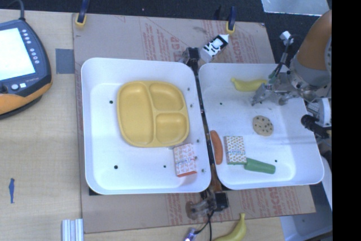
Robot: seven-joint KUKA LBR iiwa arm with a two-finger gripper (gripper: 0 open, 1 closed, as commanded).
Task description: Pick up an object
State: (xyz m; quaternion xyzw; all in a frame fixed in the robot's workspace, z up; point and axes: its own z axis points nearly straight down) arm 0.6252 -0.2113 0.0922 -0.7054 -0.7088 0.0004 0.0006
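In the right bin (225,178), a small yellow banana (247,84) lies at about twelve o'clock, near the far wall. It looks like a light, smooth toy, probably stiff and a little slippery, best taken across its narrow middle. The pincer (269,93) hangs just beside it, toward three o'clock; whether it is spread or pressed together cannot be told, and nothing is seen held in it.
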